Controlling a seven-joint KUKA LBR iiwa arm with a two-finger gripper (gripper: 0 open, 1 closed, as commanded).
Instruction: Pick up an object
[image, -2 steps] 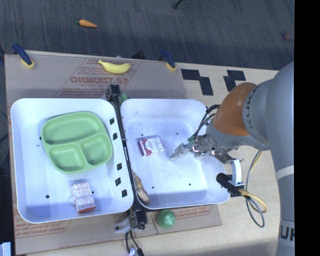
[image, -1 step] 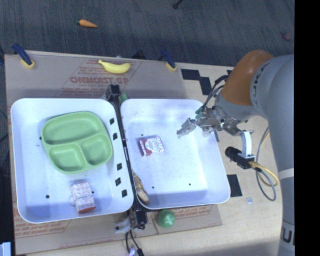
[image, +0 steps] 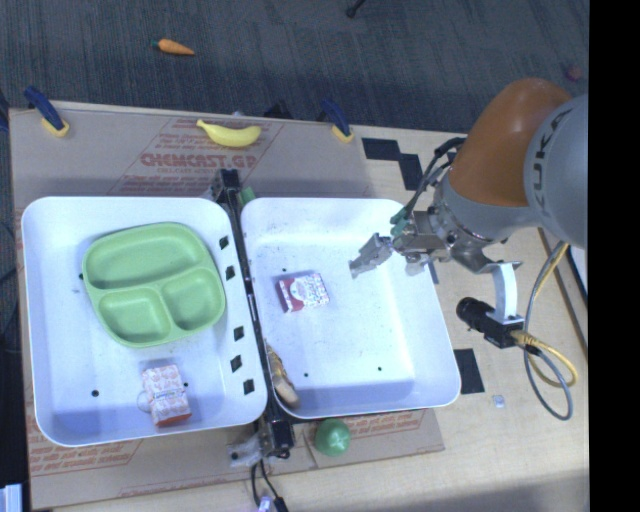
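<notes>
My claw (image: 366, 258) hangs over the right bin (image: 420, 372), near its upper right part; whether it is apart or together I cannot tell, and nothing shows in it. A red and white packet (image: 302, 292) lies flat on the bin floor, near my claw but apart from it. The left bin (image: 40, 330) holds a green tray (image: 152, 282) and a small carton (image: 165, 393).

Right bin (image: 420, 375) floor mostly open; red packet (image: 302, 292) lone obstacle, left of centre.
</notes>
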